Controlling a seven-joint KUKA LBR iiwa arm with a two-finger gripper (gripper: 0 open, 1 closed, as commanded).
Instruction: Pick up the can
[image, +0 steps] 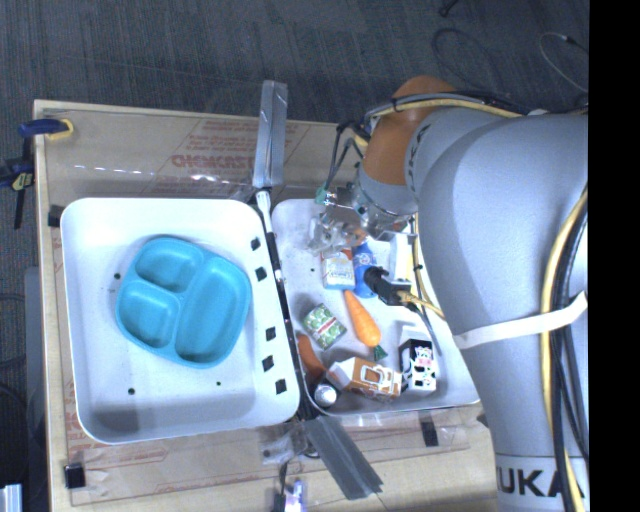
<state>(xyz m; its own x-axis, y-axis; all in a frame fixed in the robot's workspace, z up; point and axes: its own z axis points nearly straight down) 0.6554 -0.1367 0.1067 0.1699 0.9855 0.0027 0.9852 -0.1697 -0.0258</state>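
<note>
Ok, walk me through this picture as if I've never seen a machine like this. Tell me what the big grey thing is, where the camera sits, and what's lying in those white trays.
The big grey shape on the right is a robot arm with an orange band near its wrist. At its tip is a gripper, a two-finger hand, reaching down into the right bin. The single camera is fixed above the bench and looks down at a slant.

Two shallow white bins sit side by side. The left bin holds a blue divided tray. The right bin holds small grocery items: a green can, a carrot, a black-and-white carton and a few packets.

The can lies apart from the gripper. I can't tell whether the gripper holds anything.
</note>
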